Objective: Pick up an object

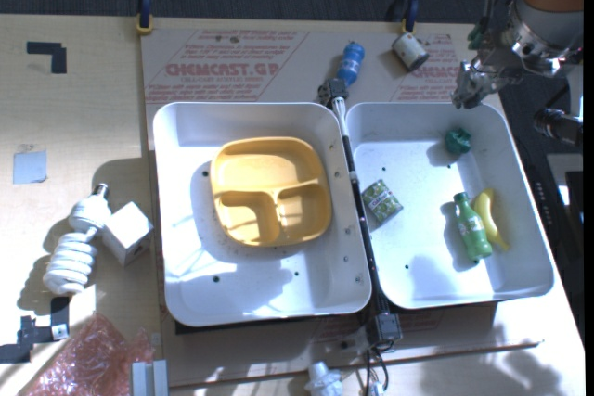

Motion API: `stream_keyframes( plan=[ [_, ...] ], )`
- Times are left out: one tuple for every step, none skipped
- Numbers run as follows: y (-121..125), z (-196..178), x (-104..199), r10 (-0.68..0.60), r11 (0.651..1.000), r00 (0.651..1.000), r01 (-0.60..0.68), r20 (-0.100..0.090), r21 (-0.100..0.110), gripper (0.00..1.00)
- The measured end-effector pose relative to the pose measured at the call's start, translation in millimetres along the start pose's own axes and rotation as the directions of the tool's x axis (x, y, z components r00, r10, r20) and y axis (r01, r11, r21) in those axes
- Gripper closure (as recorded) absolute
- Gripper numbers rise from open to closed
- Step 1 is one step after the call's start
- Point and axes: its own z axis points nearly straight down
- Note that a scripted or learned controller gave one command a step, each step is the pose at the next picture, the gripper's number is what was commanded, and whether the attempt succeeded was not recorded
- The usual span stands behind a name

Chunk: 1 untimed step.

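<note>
A green bottle (472,228) lies touching a yellow banana (491,217) in the right bin (436,292).

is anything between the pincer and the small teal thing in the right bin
Nothing visible does. The pincer hangs over the right bin's far rim, and the small teal thing lies just below it on bare floor. The green bottle and banana lie nearer the camera.

Glossy white plastic bins (176,199), smooth yellow plastic tray (271,190), glossy green bottle (471,227)
</note>
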Motion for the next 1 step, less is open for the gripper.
stream_keyframes(
  plan=[
    [-2.7, -0.4, -63.3, 0.000, 1.000, 1.000, 0.000, 0.000, 0.000, 1.00]
  ],
)
